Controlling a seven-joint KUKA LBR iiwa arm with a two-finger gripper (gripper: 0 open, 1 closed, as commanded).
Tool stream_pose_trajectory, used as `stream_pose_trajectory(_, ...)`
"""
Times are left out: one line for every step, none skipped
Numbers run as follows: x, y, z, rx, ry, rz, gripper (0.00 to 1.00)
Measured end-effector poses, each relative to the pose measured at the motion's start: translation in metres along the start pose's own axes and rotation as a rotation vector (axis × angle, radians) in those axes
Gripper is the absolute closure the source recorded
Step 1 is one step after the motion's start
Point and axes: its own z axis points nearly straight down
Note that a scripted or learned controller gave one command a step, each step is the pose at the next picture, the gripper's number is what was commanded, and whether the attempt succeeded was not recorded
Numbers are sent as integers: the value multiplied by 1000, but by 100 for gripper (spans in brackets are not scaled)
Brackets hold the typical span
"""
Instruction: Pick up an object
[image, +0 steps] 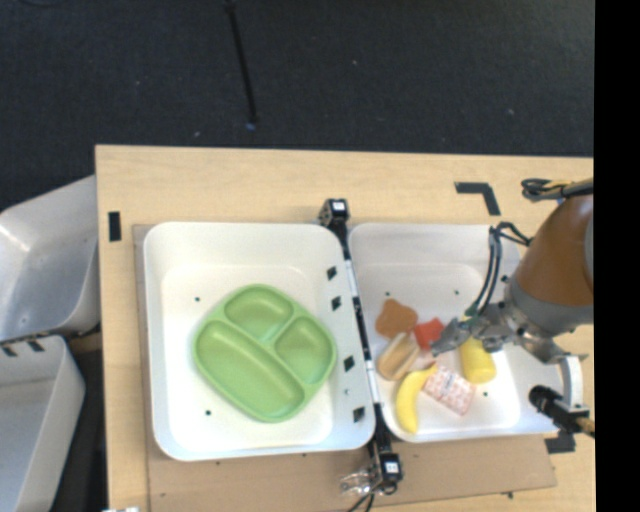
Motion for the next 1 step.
stream_pose_trajectory(-1, 2, -13, -8, 0, 5, 100)
